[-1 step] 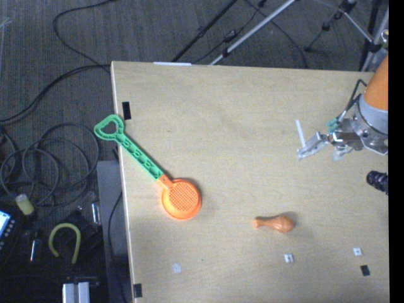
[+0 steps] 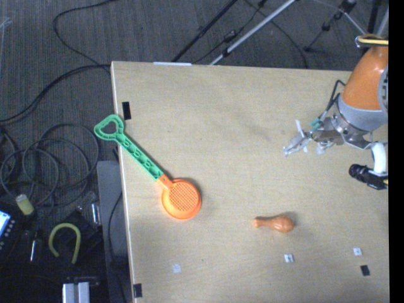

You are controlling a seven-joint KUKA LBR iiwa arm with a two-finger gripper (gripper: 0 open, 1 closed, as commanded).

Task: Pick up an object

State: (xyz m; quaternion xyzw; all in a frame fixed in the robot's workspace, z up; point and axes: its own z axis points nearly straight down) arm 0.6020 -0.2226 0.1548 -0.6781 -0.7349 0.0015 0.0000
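Strainer (image 2: 151, 172) lies well left of pincer (image 2: 295, 142)

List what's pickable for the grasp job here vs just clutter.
Job:
green-handled orange strainer
small orange gourd-shaped object
gripper, above the board

Clutter:
black cables on the floor
green hook-shaped item on the floor
small markers on the board

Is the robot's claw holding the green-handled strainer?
No, the strainer lies on the table, far from the claw.

The sieve (image 2: 154, 177) lies left on the bench (image 2: 252, 106); the gourd (image 2: 276, 223) lies right of it.
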